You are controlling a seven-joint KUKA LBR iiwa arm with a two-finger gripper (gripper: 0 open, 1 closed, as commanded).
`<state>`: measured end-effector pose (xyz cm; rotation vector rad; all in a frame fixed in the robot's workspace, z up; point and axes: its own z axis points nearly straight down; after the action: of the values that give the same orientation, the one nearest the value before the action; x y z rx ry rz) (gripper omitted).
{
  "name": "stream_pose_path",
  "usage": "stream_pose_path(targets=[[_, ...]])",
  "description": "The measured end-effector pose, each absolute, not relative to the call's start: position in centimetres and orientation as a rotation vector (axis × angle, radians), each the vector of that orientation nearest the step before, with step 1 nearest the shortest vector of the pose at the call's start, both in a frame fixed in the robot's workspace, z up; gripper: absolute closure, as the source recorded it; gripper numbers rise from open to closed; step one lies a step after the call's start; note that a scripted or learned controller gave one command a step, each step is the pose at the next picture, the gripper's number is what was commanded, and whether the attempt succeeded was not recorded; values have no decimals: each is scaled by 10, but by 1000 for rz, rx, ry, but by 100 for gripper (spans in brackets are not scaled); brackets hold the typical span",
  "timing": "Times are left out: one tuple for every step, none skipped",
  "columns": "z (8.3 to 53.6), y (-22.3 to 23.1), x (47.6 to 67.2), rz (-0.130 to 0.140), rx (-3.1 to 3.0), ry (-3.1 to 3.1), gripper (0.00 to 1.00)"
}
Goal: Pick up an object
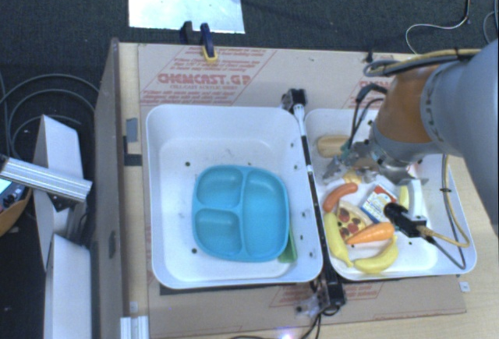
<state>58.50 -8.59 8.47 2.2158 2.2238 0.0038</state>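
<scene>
The robot's claw [343, 167] hangs low in the right bin [331, 121], near that bin's left wall and pointing down toward the toys; from this high, slanted view I cannot tell whether it is open or closed, and nothing can be seen in its grasp. The grey arm [448, 107] with its orange band comes in from the right edge above it. Just behind the claw, toward the bin's far wall, lies a tan roll-shaped piece [331, 146]. Just in front of it lies a small orange sausage [341, 195], tilted. Beside the sausage, to the right, is a small red and white box [377, 201]. Nearer the front wall the pile goes on: a toy pizza slice [352, 214], an orange carrot [371, 233] just in front of it, a yellow banana [335, 234] curving along the left side, and a second banana [378, 261] along the front. The left bin [179, 143], touching the right one along a shared edge, holds a blue divided plate [240, 213] lying flat, with a green object [290, 248] peeking out from under its right front corner. Both bins rest on a sheet of printed cardboard [203, 76].
</scene>
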Motion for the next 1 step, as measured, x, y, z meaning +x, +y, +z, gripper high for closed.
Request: stream_pose_path(targets=[[84,-91,548,-2,2223,2222,0]])
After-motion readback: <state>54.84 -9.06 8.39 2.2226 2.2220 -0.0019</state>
